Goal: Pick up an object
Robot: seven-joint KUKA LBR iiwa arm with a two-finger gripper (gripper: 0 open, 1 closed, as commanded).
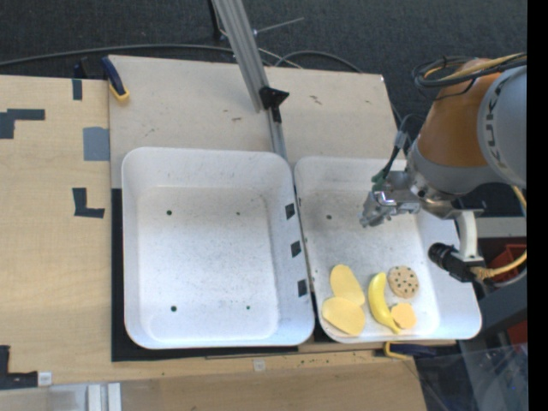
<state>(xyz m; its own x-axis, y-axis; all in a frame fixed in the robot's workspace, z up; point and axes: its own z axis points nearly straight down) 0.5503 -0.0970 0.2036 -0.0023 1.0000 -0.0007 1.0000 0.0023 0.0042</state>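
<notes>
The grey arm (505,127) carries an orange band (458,127) above its metallic silver gripper (377,215). Below the gripper, in the speckled white right bin (342,187), lie a yellow plastic banana (379,301), two pale yellow flat pieces (344,298) and a tan round cookie dotted with dark chips (402,281). Left of the gripper, the white left bin (205,165) shows fine dark speckles.

Lay clustered at the five-o'clock corner of the right bin (445,319): a pale yellow oval piece (344,281) atop a flatter yellow slab (343,317); at its three o'clock a banana (378,298), curved, lengthwise toward six; just beside it a round speckled tan cookie (402,281); at the cookie's six o'clock a small yellow-orange piece (403,317), touching the banana's tip.
</notes>
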